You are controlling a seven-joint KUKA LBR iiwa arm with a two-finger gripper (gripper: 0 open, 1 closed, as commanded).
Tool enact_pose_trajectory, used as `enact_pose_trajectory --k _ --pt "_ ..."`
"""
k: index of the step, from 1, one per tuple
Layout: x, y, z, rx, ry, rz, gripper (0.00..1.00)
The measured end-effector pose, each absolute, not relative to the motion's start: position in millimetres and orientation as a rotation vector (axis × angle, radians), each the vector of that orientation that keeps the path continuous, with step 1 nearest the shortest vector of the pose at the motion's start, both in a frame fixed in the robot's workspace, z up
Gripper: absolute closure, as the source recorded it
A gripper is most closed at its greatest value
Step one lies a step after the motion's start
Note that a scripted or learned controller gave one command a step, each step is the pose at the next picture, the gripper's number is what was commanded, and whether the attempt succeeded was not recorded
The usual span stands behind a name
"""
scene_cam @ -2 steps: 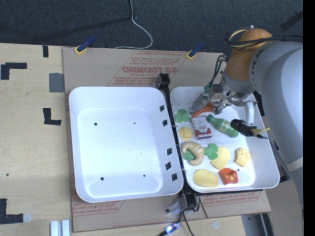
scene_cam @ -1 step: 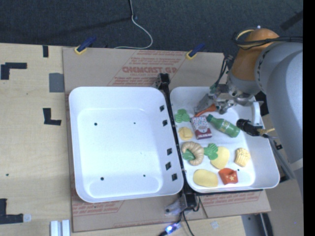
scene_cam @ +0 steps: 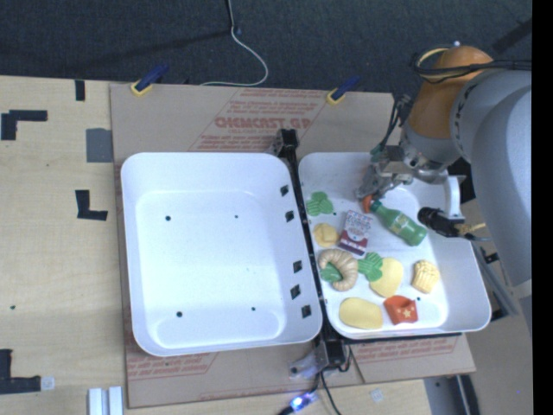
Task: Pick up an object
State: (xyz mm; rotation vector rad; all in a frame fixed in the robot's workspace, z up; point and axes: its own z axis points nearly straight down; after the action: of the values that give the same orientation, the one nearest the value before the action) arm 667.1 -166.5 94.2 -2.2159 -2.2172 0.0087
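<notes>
My gripper (scene_cam: 378, 188) hangs low over the far part of the right bin (scene_cam: 462, 318), at the end of the grey arm with its orange band (scene_cam: 441, 102). Just below its tip lies a green bottle (scene_cam: 401, 223) with a red cap, neck towards the gripper. I cannot tell whether the gripper touches it. Beside the bottle a small white and red packet (scene_cam: 356, 230) lies flat.
The right bin also holds a green leafy toy (scene_cam: 320, 203), a croissant (scene_cam: 339, 268), a broccoli piece (scene_cam: 372, 265), a lemon (scene_cam: 389, 277), corn (scene_cam: 424, 276), a yellow fruit (scene_cam: 360, 313) and a red piece (scene_cam: 401, 309). The left bin (scene_cam: 207, 249) sits alongside.
</notes>
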Motion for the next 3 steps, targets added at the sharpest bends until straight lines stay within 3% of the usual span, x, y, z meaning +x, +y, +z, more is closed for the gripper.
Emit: enact_pose_trajectory --k 1,3 --pt "667.7 -109 84 -2.214 -2.224 0.008 1.0" --pt "667.4 -94 85 -2.219 -2.219 0.006 1.0"
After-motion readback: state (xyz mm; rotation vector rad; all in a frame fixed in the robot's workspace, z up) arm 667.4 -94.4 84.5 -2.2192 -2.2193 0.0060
